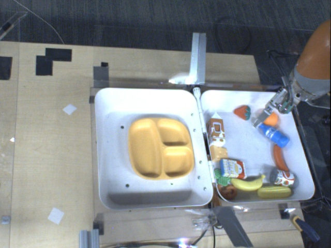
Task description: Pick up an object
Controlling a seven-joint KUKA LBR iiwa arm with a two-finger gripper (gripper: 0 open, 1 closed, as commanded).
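Nothing is seen lifted yet: the pincer [265, 114] is lowered at two o'clock in the right bin [309, 182], beside the blue bottle [274, 135]; its grip cannot be told.

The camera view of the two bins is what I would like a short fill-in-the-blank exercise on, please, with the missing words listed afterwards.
1. The yellow divided tray lies in the ____ bin of this view.
2. The gripper hovers over the right bin, close to the ____ bottle.
3. The banana lies near that bin's ____ edge.
4. The tray has ____ compartments.

Missing words: left; blue; front; three
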